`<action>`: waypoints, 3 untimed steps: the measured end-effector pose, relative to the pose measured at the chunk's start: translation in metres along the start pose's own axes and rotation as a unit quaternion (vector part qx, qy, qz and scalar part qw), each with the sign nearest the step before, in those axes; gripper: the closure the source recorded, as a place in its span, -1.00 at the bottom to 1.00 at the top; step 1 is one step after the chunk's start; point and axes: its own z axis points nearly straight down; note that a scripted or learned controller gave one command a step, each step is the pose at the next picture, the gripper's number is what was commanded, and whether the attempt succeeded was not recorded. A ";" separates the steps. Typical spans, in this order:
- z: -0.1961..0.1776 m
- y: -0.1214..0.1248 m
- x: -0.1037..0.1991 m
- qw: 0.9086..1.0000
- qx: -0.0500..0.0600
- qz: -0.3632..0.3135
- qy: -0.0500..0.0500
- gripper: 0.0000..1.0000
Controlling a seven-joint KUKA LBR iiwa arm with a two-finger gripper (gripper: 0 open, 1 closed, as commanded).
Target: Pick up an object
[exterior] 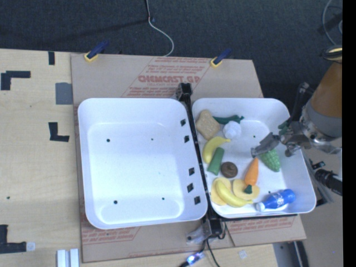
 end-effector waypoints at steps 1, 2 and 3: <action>0.094 -0.009 0.025 1.000 0.005 0.000 0.002 -1.00; 0.144 -0.029 0.054 1.000 0.000 0.000 0.000 -1.00; 0.141 0.029 0.027 1.000 -0.002 0.000 -0.001 -1.00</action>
